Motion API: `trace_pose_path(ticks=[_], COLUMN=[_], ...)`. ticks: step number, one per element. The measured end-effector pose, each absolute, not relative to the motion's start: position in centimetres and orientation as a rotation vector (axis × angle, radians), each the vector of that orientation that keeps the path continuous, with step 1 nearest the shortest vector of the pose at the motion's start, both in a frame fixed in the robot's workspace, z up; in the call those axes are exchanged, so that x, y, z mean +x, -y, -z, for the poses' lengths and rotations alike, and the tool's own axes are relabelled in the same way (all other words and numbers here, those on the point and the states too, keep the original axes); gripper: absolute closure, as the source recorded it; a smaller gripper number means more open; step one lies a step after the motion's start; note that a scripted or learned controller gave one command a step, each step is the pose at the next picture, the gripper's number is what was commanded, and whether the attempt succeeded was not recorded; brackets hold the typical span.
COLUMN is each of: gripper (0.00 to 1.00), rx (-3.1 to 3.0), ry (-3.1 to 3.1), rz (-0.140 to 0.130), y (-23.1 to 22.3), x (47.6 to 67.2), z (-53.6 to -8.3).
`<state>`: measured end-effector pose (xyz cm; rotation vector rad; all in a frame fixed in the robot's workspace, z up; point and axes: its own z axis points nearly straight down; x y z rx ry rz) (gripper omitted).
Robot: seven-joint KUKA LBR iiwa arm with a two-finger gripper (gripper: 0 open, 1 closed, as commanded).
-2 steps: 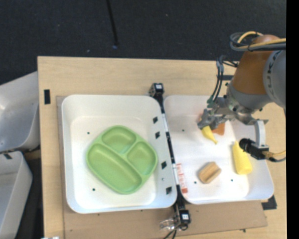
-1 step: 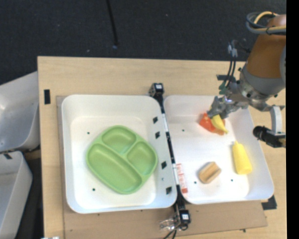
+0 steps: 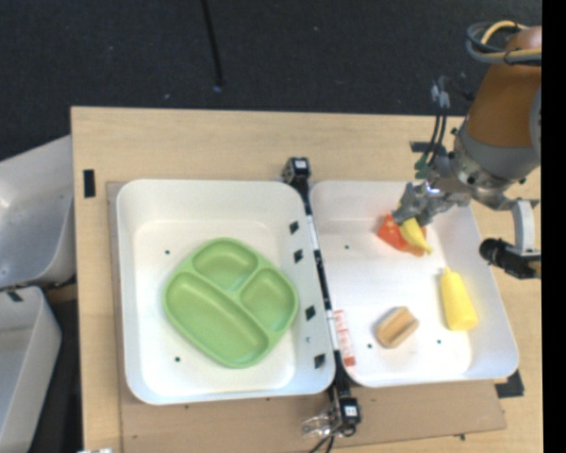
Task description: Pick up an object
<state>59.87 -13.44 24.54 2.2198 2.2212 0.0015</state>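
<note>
Fingers (image 3: 417, 211) directly over orange-yellow toy (image 3: 403, 235) (right bin (image 3: 358, 281)), touching.

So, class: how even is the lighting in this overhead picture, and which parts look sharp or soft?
Camera view: the light is flat and even, both white bins bright without harsh glare; the green plate and yellow toy cast only faint shadows; the floor behind the bench is nearly black; the whole frame is slightly soft, and the gripper over the orange and yellow pieces is hard to resolve.
</note>
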Motion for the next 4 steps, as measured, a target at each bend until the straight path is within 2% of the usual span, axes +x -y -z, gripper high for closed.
trace_pose_path(ticks=[1,3,4], gripper=[1.00,1.00,1.00], rx=[2.213,2.214,2.213], ry=[-2.228,-2.227,-2.228], rz=[-0.004,-0.002,-0.006], y=[8.4,-2.0,-6.6], x=[61.7,65.8,67.5], z=[-25.5,-23.4,-24.8])
